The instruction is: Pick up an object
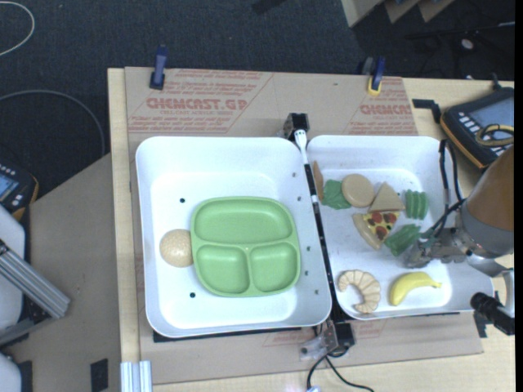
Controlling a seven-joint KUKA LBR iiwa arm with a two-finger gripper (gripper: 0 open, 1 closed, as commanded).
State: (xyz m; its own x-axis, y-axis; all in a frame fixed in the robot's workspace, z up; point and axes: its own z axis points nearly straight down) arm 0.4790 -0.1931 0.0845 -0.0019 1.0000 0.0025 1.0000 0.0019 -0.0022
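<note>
Even, bright overhead light washes the two white bins close to glare, and shadows beneath objects stay soft and short. The dark floor reads dim. Focus is mildly soft throughout (the arm at right looks blurred).
</note>
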